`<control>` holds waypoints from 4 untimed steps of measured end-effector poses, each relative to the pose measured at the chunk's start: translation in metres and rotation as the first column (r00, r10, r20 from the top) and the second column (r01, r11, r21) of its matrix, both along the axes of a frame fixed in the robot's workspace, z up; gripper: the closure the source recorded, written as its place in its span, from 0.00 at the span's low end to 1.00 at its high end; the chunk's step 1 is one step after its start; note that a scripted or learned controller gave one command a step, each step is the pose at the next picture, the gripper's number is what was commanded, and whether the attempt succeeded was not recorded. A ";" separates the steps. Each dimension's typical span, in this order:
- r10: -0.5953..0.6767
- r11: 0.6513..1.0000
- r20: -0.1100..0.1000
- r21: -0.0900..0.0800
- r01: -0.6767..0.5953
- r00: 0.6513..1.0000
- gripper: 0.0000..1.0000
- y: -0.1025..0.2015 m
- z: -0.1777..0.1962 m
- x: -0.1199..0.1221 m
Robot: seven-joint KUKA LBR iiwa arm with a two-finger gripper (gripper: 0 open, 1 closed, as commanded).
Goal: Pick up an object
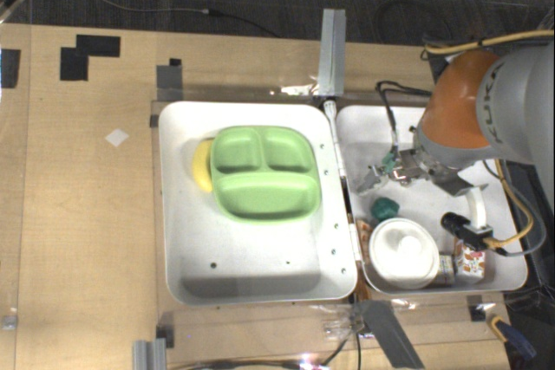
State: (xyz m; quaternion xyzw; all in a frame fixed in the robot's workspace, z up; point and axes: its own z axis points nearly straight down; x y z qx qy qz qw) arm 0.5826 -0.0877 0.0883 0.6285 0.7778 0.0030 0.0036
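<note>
Gripper low in the right bin, near its back left corner; grip state impossible to tell. Just below it toward the front edge, a small teal object, apart from it.

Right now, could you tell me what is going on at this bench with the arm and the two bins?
The grey arm reaches in from the right over the right bin, with its gripper low near that bin's upper left part. Just below it lie a small teal object and a white bowl; nothing is seen held. The left bin holds a green divided plate with a yellow object tucked at its left edge.
</note>
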 end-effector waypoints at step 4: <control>0.082 0.997 -0.004 -0.002 -0.082 0.997 0.00 -0.070 0.009 -0.001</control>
